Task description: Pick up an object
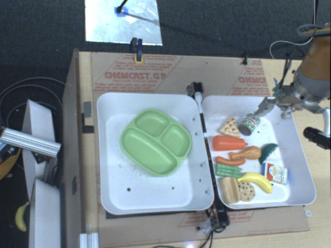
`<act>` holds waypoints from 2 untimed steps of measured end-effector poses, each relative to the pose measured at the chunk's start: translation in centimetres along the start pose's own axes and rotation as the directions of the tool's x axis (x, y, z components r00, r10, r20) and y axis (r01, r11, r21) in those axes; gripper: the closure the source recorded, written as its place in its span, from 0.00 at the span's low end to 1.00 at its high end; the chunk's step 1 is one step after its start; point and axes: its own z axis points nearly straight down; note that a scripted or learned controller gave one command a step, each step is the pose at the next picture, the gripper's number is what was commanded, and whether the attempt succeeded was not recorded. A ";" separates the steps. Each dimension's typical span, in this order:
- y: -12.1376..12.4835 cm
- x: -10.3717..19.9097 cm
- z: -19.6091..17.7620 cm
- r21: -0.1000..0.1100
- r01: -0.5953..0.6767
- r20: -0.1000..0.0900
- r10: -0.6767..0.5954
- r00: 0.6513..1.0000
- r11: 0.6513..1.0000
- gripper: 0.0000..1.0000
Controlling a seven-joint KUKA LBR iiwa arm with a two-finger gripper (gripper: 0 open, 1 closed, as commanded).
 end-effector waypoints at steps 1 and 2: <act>1.1 3.6 11.4 -0.005 0.002 -0.003 -0.002 1.000 1.000 0.00; 1.3 3.4 9.3 -0.005 0.003 -0.004 -0.003 1.000 1.000 1.00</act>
